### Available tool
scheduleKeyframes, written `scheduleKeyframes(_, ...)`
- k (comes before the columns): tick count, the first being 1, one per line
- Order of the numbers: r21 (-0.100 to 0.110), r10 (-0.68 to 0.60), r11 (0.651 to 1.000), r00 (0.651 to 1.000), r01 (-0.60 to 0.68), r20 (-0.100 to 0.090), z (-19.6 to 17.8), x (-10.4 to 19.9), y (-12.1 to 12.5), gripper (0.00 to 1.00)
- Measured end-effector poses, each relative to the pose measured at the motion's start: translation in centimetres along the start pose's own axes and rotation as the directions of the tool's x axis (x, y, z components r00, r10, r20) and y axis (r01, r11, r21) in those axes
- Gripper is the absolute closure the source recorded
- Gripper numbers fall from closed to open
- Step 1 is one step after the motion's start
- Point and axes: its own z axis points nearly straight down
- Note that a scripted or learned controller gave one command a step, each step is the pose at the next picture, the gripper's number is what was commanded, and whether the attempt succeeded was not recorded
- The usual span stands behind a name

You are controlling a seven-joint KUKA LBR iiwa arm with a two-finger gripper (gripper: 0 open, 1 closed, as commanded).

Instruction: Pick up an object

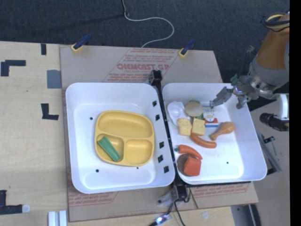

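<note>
Nearest my camera, at the front of the right bin, I see a dark brown and red blocky toy touching a glossy red chili pepper. Just behind lie a smooth orange-red sausage, a tan drumstick, a pale yellow cheese wedge and a knobbly corn cob piece. Further back sit a round beige bun, a white moulded piece and a small red, white and blue item I can't identify. All look like hard, slick plastic play food, packed close, several touching.

In the left bin a matte yellow divided plate carries one green pickle-shaped piece in its front-left compartment.

At the far right corner of the right bin, the hand hangs low near the bun and the small item. I judge it released, grasping nothing: one grey finger is visible slanting toward the pile, with no object between the fingers.

Risks as I judge them: the pieces are rounded and slippery, so a pinch could squirt one sideways. The crowding could make a finger land on a neighbour instead of straddling one target. The bin's back wall stands close to the hand, so a slanted descent there could clip the rim
</note>
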Motion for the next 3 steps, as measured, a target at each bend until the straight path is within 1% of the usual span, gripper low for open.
scheduleKeyframes(1,-0.011,-0.002,1.0,1.0,0.002,0.002,-0.6,0.0,0.2,0.0)
scheduleKeyframes(2,-0.006,-0.002,1.0,1.0,0.002,0.002,4.2,0.4,-0.5,0.0)
scheduleKeyframes(3,-0.005,-0.001,1.0,1.0,0.001,0.002,10.3,0.0,-1.2,0.0)
